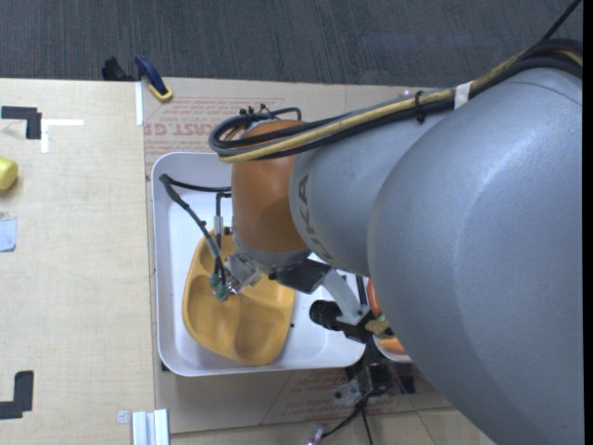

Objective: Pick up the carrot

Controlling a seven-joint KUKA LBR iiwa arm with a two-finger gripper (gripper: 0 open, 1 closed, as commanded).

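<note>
The arm (482,230) is a thick, smooth grey casing with rounded, bulging segments, and a glossy orange band (264,193) wraps it above the wrist. A bundle of black and yellowish cables (371,117), bound by a white tie, runs along its top and loops over the orange band. Below the band sits a small grey metal wrist block (243,272) with thin black wires and a green connector.

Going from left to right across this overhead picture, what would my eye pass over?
Small yellow object at the bench's left edge → blue-handled clamp → shallow white bin's left rim → mustard-yellow plastic tray → big grey robot arm.
</note>
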